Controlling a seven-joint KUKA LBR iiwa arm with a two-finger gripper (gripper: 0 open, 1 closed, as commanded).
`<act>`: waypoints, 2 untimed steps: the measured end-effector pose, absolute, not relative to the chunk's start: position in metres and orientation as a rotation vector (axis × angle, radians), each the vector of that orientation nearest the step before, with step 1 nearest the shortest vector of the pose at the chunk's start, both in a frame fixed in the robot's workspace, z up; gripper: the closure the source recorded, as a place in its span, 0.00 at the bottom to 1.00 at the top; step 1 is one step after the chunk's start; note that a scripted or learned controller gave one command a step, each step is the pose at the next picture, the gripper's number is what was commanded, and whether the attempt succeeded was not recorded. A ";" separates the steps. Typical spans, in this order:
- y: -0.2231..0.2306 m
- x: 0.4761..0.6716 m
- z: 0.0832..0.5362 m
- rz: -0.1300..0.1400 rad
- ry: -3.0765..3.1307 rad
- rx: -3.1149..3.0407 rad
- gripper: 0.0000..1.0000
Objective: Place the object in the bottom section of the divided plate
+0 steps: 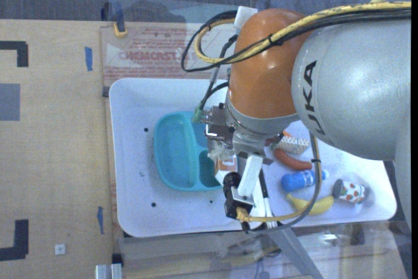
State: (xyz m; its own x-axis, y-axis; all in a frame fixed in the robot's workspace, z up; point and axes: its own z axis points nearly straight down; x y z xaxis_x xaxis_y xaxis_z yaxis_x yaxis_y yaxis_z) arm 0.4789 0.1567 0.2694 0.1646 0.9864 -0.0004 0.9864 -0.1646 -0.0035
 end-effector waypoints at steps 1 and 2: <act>0.127 0.495 0.253 0.002 -1.563 -2.724 1.00; 0.171 0.506 0.262 0.000 -1.771 -2.595 1.00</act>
